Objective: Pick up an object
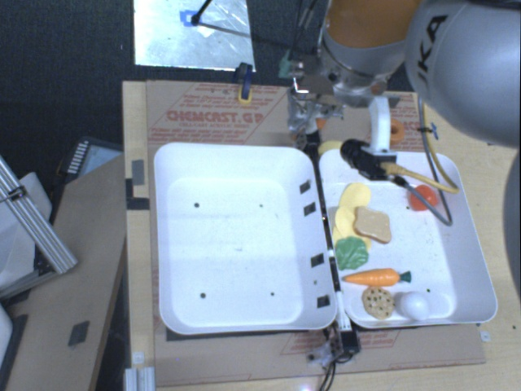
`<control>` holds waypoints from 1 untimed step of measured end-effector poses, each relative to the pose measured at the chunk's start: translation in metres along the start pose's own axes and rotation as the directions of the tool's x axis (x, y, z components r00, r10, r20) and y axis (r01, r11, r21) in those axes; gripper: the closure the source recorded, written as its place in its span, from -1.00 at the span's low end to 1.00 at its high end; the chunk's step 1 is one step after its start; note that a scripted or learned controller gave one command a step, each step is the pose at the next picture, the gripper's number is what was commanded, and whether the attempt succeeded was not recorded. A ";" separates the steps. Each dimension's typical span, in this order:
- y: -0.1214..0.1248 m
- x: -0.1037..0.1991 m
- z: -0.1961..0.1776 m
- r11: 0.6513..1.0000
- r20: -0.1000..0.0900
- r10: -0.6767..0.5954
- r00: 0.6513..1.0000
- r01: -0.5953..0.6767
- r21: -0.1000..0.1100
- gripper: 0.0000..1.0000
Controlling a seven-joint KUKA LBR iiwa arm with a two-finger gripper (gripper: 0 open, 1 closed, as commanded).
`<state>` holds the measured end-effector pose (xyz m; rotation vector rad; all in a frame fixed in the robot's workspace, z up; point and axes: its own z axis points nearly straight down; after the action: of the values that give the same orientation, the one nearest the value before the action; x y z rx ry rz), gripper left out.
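My gripper (306,127) hangs over the back rim where the two bins meet, under the grey arm with its orange band. It is dark and small here, and nothing shows in it. The right bin (472,283) holds toy food: a yellow piece (355,199), a bread slice (374,225), a green leaf (352,253), a carrot (374,278), a cookie (378,302), a white egg (414,305) and a red tomato (421,197). Another yellow item (330,147) lies at the bin's back left corner, just right of the gripper.
The left bin (175,300) stands beside the right one, joined by black clips (316,259) along the shared wall. A black cable with a yellow hose (423,180) trails from the wrist over the right bin. An orange ring (396,131) lies behind the bin. A yellow clamp (244,84) sits at the bench's back.
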<state>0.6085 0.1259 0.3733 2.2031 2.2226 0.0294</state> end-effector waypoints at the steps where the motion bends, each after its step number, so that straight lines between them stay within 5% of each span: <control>1: -0.074 -0.038 0.196 0.999 0.008 0.011 1.000 -0.011 0.040 1.00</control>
<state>0.5388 0.0884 0.1751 2.2315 2.2262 -0.0235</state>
